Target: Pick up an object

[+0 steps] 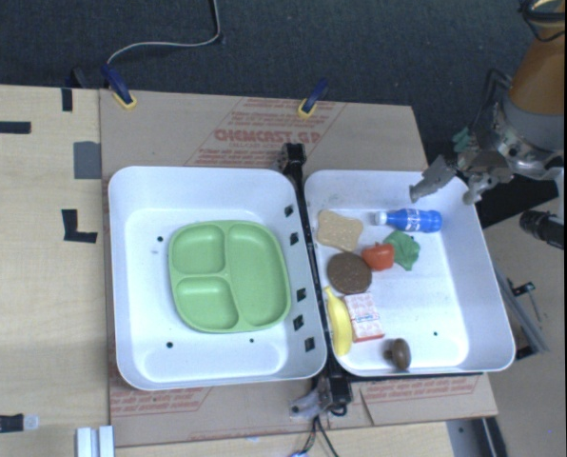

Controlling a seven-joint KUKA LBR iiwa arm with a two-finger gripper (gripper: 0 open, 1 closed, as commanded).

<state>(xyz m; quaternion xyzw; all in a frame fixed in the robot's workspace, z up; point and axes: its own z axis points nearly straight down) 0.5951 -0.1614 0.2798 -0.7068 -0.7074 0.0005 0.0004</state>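
With gripper [449, 185] spread open and empty at upper right, blue bottle [412, 220] is nearest; it's round, could roll off fingers toward green toy [403, 248].

One fixed camera looks down at a slant on both bins [122, 284] from well above.

My right bin [474, 255] is crowded along its left side, from the blue bottle [412, 220] to the banana [340, 324]; its right half lies bare. A green tray [230, 276] fills the left bin's [131, 255] middle.
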